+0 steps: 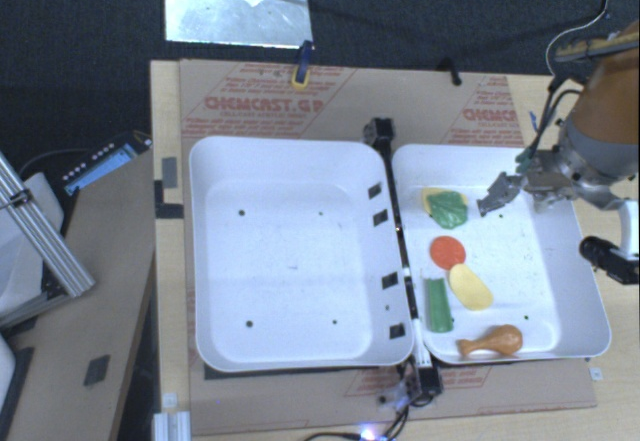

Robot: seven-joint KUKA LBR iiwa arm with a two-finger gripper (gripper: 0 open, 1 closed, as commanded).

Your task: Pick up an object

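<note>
I see the grey two-finger gripper [497, 195] hanging over the right shallow white bin [580, 259], just off the 3 o'clock side of the green leafy plastic piece lying on a yellow slab [446, 207]. I cannot tell whether the fingers stand apart or together; they read as one dark wedge, and nothing shows between them.

All candidates sit in the right bin's 9 o'clock half. From 12 toward 6 o'clock: the green-on-yellow piece, the flat red-orange disc [447, 251], the pale yellow oval lump [470, 286], the dark green upright-edged stick [437, 303], and the tan drumstick-shaped toy [492, 340] lying along the 6 o'clock wall.

My judgement: the wrist is cocked toward 9 o'clock to address the green-on-yellow piece, the nearest thing to the fingers.

Room: the bin's 3 o'clock half is bare floor, good for approach and retreat. The green stick lies close against the black-clipped divider [398, 259], poor finger clearance there. The disc and yellow lump nearly touch, so a grasp on either risks nudging the other. The left white bin [210, 229] is not involved.
</note>
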